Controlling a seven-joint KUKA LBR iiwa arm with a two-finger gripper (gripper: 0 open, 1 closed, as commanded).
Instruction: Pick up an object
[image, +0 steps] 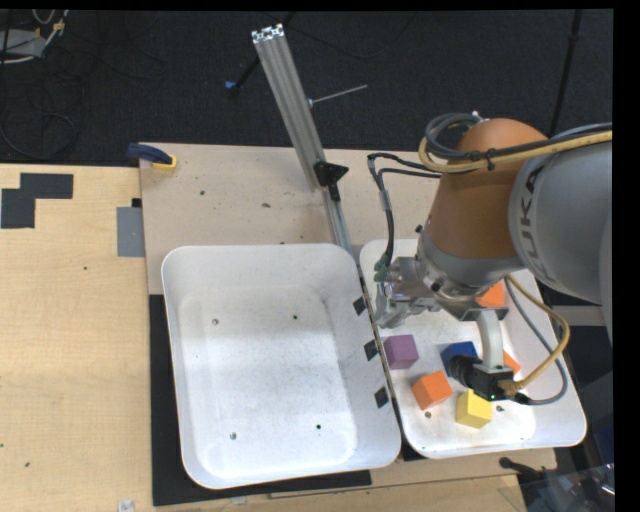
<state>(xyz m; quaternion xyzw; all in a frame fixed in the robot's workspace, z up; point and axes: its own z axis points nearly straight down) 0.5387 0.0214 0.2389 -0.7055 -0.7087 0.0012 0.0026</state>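
Note:
The right bin (560, 425) holds several small blocks: a purple cube (401, 350), an orange cube (432, 389), a yellow cube (474, 409) and a blue block (460, 354) partly behind a black part of the arm. Another orange piece (492, 296) peeks out under the wrist. My gripper (392, 305) hangs over the bin's far left corner, just above and beyond the purple cube. The bulky wrist hides most of it, and I see nothing held in it.
The left bin (190, 300) lies beside the right one, with black clips (370, 348) along the shared edge. A slanted aluminium bar (298, 115) rises behind the bins. A yellow cable (545, 365) loops over the right bin.

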